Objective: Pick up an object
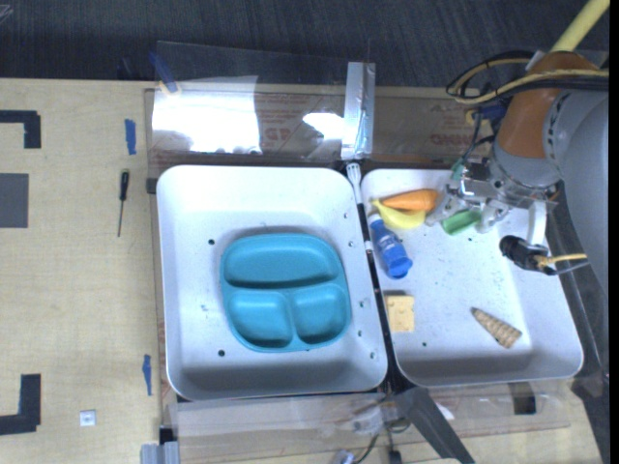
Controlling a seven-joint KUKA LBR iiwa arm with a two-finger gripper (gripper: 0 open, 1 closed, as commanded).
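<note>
Gripper (476, 208) hangs low at the right bin's (551, 346) far edge; its spread cannot be told. Green piece (458, 222) beside it: centre over it before closing.

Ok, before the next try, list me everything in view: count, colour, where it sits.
bins: two, white, side by side on the bench
divided tray: one, teal blue, middle of left bin
bottle: one, blue with white neck, right bin by the divider
orange piece: one, orange, top of right bin
yellow piece: one, yellow, just under the orange one
green piece: one, green, beside the claw
square block: one, tan, lower left of right bin
cone: one, brown, lower right of right bin
claw: one, grey, over the right bin's top
</note>
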